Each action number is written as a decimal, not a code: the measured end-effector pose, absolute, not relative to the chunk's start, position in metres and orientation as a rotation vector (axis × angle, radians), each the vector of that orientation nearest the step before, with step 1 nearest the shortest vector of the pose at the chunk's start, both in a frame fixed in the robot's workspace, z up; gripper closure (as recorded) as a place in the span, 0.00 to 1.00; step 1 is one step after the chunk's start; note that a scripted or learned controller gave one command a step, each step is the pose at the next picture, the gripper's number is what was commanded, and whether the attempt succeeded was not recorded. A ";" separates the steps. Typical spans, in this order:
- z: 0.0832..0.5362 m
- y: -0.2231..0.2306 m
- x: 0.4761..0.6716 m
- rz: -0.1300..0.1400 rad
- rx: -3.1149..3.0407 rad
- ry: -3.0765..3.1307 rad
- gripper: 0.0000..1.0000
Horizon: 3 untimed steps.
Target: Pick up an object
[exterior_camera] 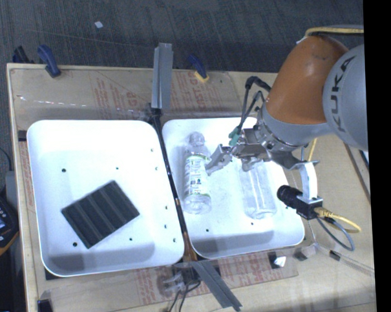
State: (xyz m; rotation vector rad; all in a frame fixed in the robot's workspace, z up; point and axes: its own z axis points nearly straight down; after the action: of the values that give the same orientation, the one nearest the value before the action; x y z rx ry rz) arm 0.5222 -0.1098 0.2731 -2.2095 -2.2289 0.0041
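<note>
Two clear plastic bottles lie in the right bin (286, 235). One with a white and green label (196, 175) lies lengthwise on the left side, cap toward the back. The other, unlabelled bottle (258, 193) lies on the right side. My gripper (233, 162) hangs over the right bin between them, above the top end of the unlabelled bottle. It is open, with one silver finger (216, 160) reaching toward the labelled bottle, and I see nothing between the fingers. A black ridged slab (100, 213) lies flat in the left bin (46, 142).
A raised divider (173, 192) runs between the two bins. Blue clamps (49, 61) and a grey bar (161, 76) sit at the bench's back edge. The arm's orange and grey body (309, 82) hangs over the right bin's back right corner.
</note>
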 end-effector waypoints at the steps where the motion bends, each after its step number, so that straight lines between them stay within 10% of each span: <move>1: 0.155 -0.130 0.575 0.007 -2.124 -2.309 0.00; 2: 0.158 -0.157 0.576 0.001 -1.889 -2.511 0.00; 3: 0.104 -0.131 0.634 0.003 -1.871 -2.521 0.00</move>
State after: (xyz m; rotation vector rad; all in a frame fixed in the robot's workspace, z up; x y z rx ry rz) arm 0.6343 -0.1309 0.1039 -1.8708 -2.5208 0.0032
